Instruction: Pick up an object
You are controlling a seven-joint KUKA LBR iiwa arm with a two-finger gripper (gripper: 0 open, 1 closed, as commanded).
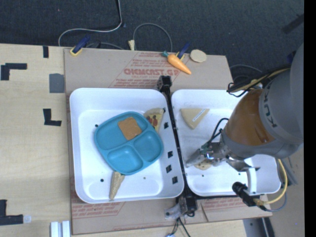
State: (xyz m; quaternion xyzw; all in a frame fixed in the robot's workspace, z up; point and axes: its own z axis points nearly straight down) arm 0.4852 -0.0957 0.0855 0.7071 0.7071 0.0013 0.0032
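Camera view looks down on a table [29, 132] with two white bins side by side. On the far left, the left bin [79, 147] has a blue tray [129, 147] in it. A brown square [130, 128] sits on the tray. A long cone [115, 184] lies just below the tray, and a pizza slice [155, 116] pokes out at the tray's top right. Behind the bins, a carrot [178, 64] and a small round cookie [198, 56] lie on the cardboard.

Next comes the right bin [266, 179]. A pale wedge [193, 117] lies near its top left corner. Lower down, the tool [198, 158] is right over a small tan thing [203, 164] on the bin floor. The tan thing is partly hidden. I cannot tell if the tool is open or closed, or if it holds anything.

The tan thing looks small, light and stiff, like toy food. It may slide on the smooth bin floor. I think it is best to pinch it across its middle, low down.
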